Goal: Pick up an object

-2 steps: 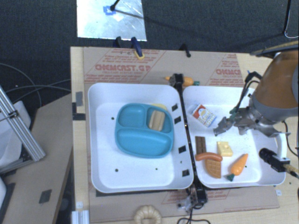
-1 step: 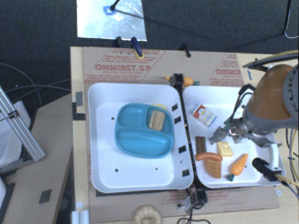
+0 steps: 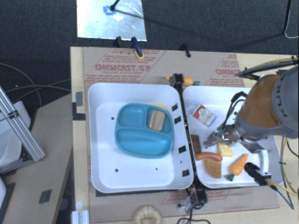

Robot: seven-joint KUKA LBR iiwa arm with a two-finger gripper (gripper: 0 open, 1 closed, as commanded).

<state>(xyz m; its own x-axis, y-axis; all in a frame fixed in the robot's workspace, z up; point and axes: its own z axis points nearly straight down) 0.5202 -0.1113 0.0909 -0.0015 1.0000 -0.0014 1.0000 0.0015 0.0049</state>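
My gripper (image 3: 218, 138) hangs low over the middle of the right bin (image 3: 219, 91), on the grey arm with the orange band (image 3: 261, 107) that comes in from the right. Just below it lies a yellow cheese piece (image 3: 225, 150). A red sausage (image 3: 209, 157), a tan waffle (image 3: 214, 168) and an orange carrot (image 3: 238, 164) sit towards the bin's front. A brown bar (image 3: 195, 143) lies along the left wall. A small white and red carton (image 3: 204, 115) rests farther back.
The left bin (image 3: 105, 171) holds a blue divided plate (image 3: 138, 139) with a tan bread piece (image 3: 157, 120) in its upper right compartment. A yellow-orange object (image 3: 188, 82) lies behind the bins at their joint. Black clips line the shared wall (image 3: 183, 134).
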